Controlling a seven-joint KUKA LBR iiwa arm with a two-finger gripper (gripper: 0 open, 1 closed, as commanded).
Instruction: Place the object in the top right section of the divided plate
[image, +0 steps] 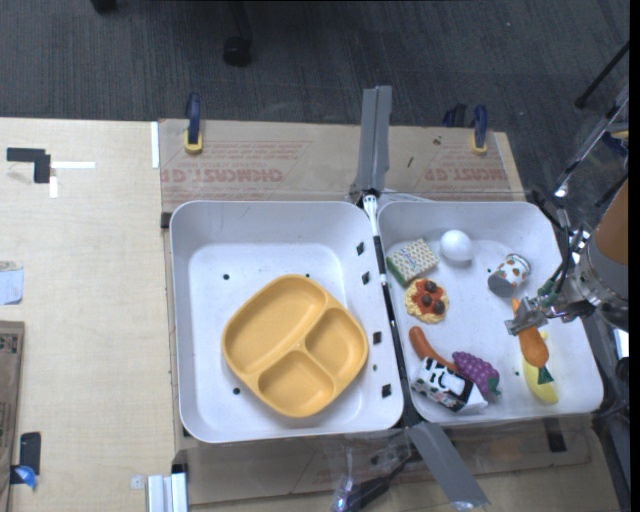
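A yellow divided plate (293, 345) with three sections lies in the left bin (200, 300), nothing on it. My gripper (524, 320) hangs low at the right side of the right bin (480, 215). It is just above the top end of an orange carrot toy (536, 350). Nothing visibly hangs from it. The grey arm comes in from the right edge.
The right bin also holds a white ball (456, 244), a sandwich toy (413, 260), a berry tart (427, 299), a sausage (424, 344), purple grapes (477, 370), a black-and-white carton (445, 385), a yellow piece (543, 383) and a grey-white toy (508, 272).
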